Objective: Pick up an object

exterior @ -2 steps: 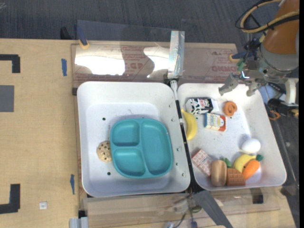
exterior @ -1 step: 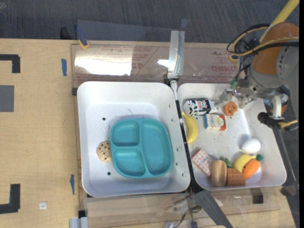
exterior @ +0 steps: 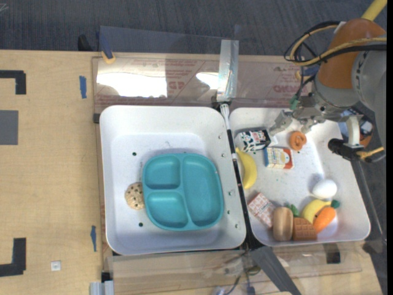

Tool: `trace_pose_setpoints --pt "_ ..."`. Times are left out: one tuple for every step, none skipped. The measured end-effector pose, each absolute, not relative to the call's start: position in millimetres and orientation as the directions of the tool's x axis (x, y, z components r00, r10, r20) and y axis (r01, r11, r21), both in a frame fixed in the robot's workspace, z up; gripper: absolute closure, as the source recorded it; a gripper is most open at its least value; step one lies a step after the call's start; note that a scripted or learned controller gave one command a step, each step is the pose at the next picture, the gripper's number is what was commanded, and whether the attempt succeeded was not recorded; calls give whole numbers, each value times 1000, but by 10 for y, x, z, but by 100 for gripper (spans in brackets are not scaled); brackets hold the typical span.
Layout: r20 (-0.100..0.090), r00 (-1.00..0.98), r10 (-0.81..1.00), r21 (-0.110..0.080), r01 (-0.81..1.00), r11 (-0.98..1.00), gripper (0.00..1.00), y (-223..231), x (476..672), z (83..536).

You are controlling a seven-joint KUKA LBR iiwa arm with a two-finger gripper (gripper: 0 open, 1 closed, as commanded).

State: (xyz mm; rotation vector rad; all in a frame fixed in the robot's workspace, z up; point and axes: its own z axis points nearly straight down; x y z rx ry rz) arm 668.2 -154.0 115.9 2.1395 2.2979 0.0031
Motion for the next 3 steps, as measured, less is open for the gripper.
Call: trace_pose_setpoints --pt "0 -99 995 4 995 99 0 -2008 6390 876" --pt "-2 -100 995 6 995 100 100 -2006 6399 983" --pt "-2 -100 995 5 995 100 0 -2005 6398 975"
